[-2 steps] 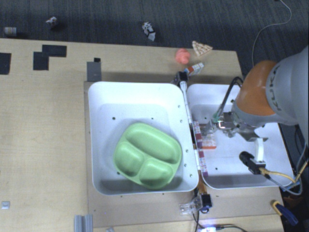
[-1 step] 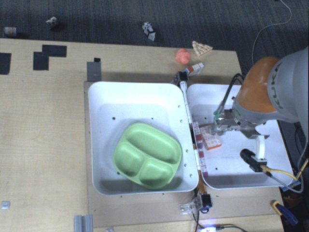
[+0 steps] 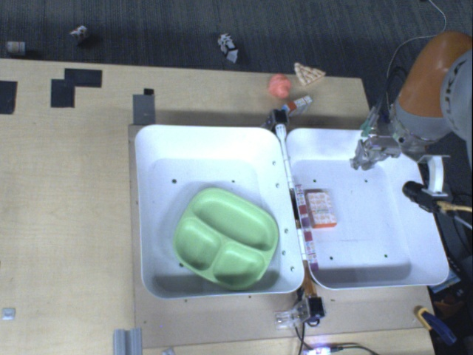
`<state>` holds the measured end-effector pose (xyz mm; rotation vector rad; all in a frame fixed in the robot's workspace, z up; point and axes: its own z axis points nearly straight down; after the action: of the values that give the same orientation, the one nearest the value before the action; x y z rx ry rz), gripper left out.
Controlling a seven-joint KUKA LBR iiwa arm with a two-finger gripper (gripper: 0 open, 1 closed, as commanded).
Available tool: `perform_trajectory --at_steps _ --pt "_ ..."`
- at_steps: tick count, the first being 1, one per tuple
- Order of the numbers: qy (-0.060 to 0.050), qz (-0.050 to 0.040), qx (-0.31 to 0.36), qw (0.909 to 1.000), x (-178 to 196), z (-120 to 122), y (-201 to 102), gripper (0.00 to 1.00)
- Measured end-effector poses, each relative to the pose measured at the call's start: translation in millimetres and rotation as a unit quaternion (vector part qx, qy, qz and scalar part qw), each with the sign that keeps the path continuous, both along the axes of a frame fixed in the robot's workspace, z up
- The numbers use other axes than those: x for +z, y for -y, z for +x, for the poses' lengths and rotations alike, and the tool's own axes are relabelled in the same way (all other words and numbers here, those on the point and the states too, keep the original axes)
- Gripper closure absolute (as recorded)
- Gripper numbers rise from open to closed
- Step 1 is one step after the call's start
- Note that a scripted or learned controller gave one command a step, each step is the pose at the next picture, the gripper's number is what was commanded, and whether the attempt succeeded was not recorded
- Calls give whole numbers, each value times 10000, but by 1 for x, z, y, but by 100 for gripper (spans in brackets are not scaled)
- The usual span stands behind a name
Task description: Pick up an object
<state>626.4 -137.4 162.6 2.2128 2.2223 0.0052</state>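
A green divided plate lies tilted in the left bin. In the right bin a small pink and white box sits close to the left wall. My gripper hangs over the right bin's back right part, well right of and beyond the box. It points down from the grey wrist under the orange band. I see nothing between its tips, and nothing is lifted with it.
Behind the bins on the bench lie an orange ball, a wedge-shaped toy and a small tube. Black fittings stick out at the right bin's right edge. Cables and a clip sit at the front.
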Motion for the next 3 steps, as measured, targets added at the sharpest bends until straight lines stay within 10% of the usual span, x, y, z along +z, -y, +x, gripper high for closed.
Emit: perform_trajectory --at_steps 1,2,3 --pt "-11 18 9 10000 38 -15 -90 100" --pt "-17 15 9 10000 54 -83 -138 100" --pt "-17 11 1 10000 54 -83 -137 0"
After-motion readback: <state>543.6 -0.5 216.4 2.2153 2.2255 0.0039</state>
